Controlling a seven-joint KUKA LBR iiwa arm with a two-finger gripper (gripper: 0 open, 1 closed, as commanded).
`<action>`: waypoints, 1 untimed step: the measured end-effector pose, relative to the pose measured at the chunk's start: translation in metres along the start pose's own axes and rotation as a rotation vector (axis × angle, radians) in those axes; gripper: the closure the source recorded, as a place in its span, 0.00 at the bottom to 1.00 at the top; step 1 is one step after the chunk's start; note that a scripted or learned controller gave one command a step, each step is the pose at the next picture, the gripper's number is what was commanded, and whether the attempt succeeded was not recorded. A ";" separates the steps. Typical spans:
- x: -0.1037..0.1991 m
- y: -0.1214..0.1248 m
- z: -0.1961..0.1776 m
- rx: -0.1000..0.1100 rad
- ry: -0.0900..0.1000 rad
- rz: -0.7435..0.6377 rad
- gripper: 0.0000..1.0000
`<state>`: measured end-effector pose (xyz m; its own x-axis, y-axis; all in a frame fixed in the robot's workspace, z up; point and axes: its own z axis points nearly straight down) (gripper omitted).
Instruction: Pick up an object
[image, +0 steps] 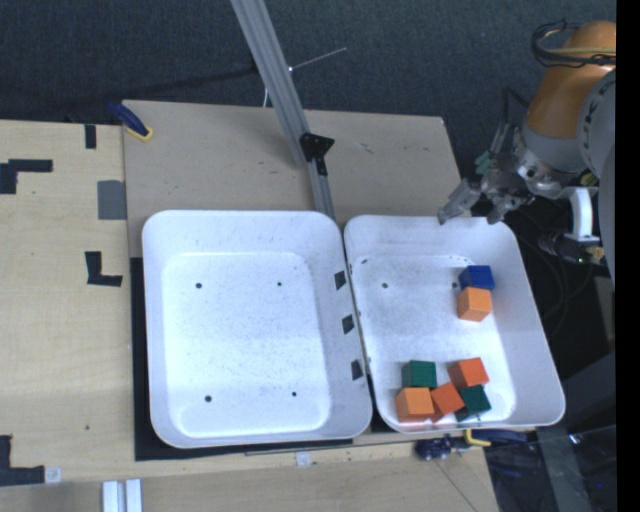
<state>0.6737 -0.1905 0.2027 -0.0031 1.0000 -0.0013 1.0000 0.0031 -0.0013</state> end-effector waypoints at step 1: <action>0.000 0.000 0.000 0.001 -0.001 0.000 0.00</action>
<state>0.6736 -0.1907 0.2027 -0.0027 1.0000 -0.0019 1.0000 0.0027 -0.0022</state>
